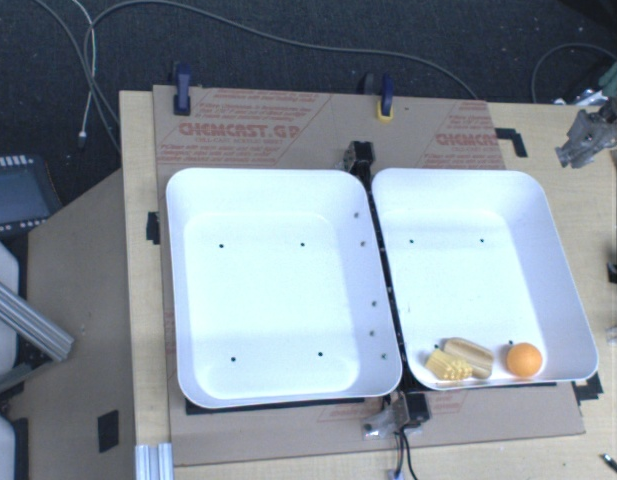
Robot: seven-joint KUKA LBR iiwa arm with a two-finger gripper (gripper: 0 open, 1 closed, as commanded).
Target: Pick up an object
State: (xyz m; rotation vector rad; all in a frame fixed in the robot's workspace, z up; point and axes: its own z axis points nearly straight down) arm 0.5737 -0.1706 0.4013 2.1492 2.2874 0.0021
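Three small objects lie along the front wall of the right bin point(548, 228). An orange ball point(525, 359) sits nearest the front right corner. To its left lies a tan bun-shaped piece point(470, 351), with a yellow corn cob point(448, 368) touching its front side. My gripper point(586, 138) hangs at the view's far right edge, beyond the right bin's back right corner and far from all three objects. Nothing shows in its grasp.
The left bin point(188, 268) sits beside the right one on a brown board point(248, 128) held by two clamps at the back. Cables run over the dark floor behind the bench. A metal rail point(28, 323) lies at the left.
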